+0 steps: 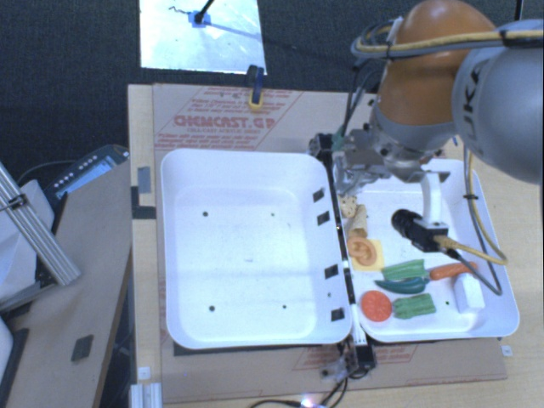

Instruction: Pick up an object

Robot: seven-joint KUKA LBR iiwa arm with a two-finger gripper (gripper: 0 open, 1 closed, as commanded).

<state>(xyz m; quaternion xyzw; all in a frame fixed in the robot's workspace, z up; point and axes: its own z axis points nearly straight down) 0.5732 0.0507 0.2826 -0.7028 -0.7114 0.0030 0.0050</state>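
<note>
One carrot [450, 271], long axis roughly left-right, tip perhaps leftward.

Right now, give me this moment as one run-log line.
arm: over right bin | gripper: low at bin's left edge, above tan piece | grasp: none seen | left bin: nothing placed

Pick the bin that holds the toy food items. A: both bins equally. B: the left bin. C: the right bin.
C: the red tomato, green pepper and orange carrot all lie in the right bin, near its front edge.
</note>
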